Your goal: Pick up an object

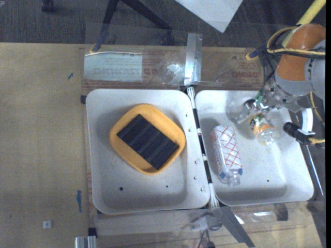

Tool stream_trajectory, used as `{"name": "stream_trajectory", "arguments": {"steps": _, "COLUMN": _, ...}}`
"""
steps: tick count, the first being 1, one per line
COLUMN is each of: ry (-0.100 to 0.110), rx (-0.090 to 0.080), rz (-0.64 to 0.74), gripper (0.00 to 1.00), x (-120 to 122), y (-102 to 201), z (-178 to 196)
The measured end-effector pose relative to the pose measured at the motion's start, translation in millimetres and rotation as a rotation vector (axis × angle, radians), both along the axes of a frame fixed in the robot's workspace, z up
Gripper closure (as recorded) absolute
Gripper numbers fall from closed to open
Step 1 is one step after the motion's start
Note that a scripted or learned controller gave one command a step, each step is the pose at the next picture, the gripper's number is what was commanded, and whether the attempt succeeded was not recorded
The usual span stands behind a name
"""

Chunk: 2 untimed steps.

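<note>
In the right bin [296, 186], a clear plastic bottle with a red-and-white checked label [226, 153] lies lengthwise near the left wall. A small clear bottle with an orange label [264, 130] lies toward the far right of the same bin. My gripper [257, 109] hangs low over that bin's far right corner, just above and beside the small bottle. A crumpled clear plastic piece [238, 112] sits right next to it on the left. The left bin [99, 190] holds a yellow pad with a black ribbed top [147, 138].
A divider ridge [199, 143] runs between the two bins. A metal bracket [193, 61] and taped plastic sheet [114, 67] lie behind the bins. The arm with its orange band [305, 40] reaches in from the upper right. Bare bin floor shows at the right bin's front right.
</note>
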<state>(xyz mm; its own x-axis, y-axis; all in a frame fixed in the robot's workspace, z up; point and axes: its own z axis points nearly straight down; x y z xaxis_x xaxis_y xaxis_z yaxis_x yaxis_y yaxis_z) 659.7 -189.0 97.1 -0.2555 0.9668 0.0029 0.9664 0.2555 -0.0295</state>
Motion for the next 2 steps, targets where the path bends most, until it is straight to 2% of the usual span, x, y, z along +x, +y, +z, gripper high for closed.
{"name": "stream_trajectory", "arguments": {"steps": 1, "ry": -0.012, "rx": 0.003, "rz": 0.034, "gripper": 1.00, "x": -2.9, "y": 7.5, "z": -10.8}}
{"name": "stream_trajectory", "arguments": {"steps": 2, "ry": -0.032, "rx": 0.006, "rz": 0.220, "gripper": 1.00, "x": -6.8, "y": 40.6, "z": 111.7}}
